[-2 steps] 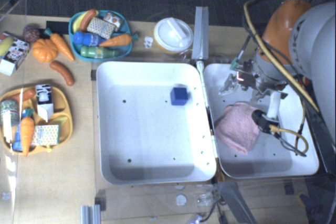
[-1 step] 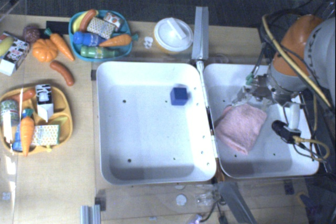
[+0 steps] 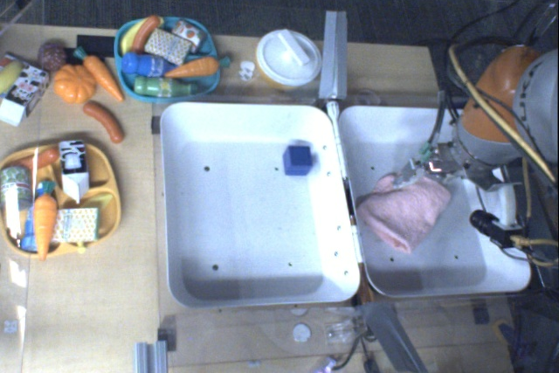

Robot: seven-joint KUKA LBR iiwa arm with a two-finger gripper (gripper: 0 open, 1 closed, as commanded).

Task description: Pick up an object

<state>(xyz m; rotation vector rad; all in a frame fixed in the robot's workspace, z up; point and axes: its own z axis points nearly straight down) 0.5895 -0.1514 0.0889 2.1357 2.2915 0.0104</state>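
Gripper point(image 3: 425, 168) of the grey arm sits low in the right-hand shallow white bin point(image 3: 489, 275), at the upper edge of a crumpled pink cloth point(image 3: 403, 210); whether it has the fabric cannot be told. Lying near that bin's middle, the cloth looks light, soft and floppy, so it would likely sag when lifted; a raised fold seems the best place to pinch. Smooth bin floor surrounds it. A small blue cube point(image 3: 299, 158) rests in the left white bin point(image 3: 227, 275).
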